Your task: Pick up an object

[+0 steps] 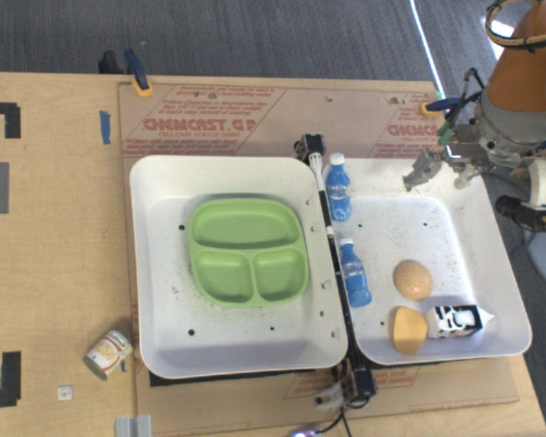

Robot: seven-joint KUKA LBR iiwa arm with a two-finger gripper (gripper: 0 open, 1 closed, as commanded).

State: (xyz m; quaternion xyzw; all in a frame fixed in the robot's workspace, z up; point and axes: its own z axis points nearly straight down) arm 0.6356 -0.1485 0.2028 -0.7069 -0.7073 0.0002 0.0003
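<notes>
Hovering claw [442,167] over right bin [500,244] far edge, fingers spread, gripping nothing; staging above bread roll [412,279] for a pick.

A green divided plate [248,250] lies in the left bin [155,335]; two blue bottles [338,189], a potato-like lump [413,279] and the pincer [441,168] are at right.

The grey arm [520,80] comes in at the desk's far right corner, its orange band uppermost and the wrist bent down and leftward. The hand [441,167] hangs above the far edge of the right side, its two fingers [419,173] spread apart, pointing down, with nothing between them.
</notes>
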